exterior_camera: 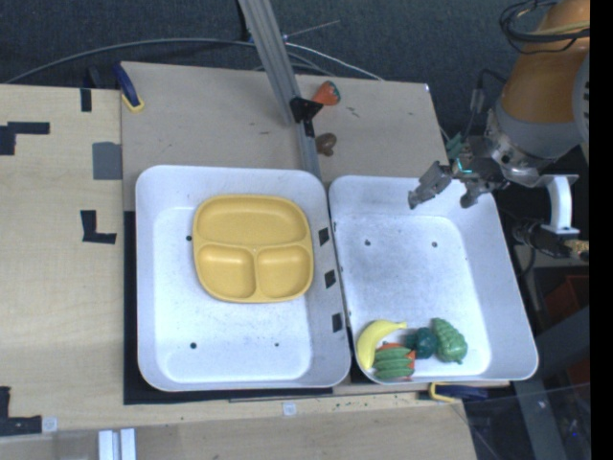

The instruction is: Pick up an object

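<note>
Toy food lies bunched in the near corner of the right bin (421,257): a yellow banana (375,337), a green and red piece (393,360), a dark teal piece (421,341) and a knobbly green vegetable (448,341). My gripper (448,190) hangs over the far edge of the right bin, well away from the toys. Its two fingers stand apart with nothing between them.
The left bin (163,286) holds a yellow three-compartment plate (254,247). A grey pole (273,51) slants down to the bins' far edge, with a small orange and brown item (326,94) beside it. The arm enters from the upper right.
</note>
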Robot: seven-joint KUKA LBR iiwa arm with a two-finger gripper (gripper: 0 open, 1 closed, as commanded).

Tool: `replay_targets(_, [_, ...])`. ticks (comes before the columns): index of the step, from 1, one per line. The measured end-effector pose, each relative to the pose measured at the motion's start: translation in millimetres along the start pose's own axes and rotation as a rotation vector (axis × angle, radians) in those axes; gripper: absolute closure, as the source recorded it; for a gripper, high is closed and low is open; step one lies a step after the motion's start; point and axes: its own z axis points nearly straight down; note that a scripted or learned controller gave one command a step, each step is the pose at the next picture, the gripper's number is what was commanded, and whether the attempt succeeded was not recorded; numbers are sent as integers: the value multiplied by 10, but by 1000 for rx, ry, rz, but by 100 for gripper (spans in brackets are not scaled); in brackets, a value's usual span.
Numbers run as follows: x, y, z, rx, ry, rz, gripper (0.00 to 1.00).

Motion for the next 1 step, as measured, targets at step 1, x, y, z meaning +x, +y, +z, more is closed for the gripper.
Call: replay_targets(1, [0,0,-1,0,0,0,0])
